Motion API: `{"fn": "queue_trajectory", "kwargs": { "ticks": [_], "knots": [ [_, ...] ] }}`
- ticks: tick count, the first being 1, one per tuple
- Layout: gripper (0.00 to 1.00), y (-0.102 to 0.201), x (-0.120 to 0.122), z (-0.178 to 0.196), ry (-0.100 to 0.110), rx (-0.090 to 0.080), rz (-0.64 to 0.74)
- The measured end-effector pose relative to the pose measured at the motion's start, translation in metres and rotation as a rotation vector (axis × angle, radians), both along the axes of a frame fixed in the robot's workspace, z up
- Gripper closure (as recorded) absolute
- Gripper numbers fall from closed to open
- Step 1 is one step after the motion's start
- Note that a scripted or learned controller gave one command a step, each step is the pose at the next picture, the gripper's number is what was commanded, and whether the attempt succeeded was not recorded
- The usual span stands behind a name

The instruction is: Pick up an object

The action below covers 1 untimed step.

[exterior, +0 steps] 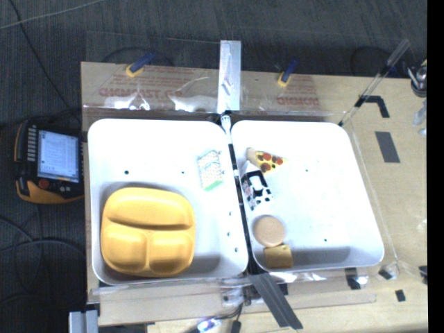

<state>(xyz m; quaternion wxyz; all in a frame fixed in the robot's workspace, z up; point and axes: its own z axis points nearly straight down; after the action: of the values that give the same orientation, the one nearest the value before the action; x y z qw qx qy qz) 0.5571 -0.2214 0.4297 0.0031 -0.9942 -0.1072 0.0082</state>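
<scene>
Along the right bin's (347, 186) left wall, beside the divider, 4 small candidates are clustered: a pizza-slice toy (266, 160), a black-and-white item (255, 188), a round tan disc (269, 230) and a brown block (278, 257) touching it. A large yellow bread-shaped object (148, 229) is seen in the left bin (139, 144). With the arm entering from the right, the cluster is judged nearer. The claw's state cannot be told.

black-white item (257, 188): too small to identify | green-white packet (210, 170): print unreadable
</scene>
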Motion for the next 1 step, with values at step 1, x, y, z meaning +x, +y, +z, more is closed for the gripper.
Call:
{"fn": "queue_trajectory", "kwargs": {
  "ticks": [1],
  "knots": [
    [1.0, 0.0707, -0.017, -0.186, -0.006, -0.001, 0.038]
  ]
}}
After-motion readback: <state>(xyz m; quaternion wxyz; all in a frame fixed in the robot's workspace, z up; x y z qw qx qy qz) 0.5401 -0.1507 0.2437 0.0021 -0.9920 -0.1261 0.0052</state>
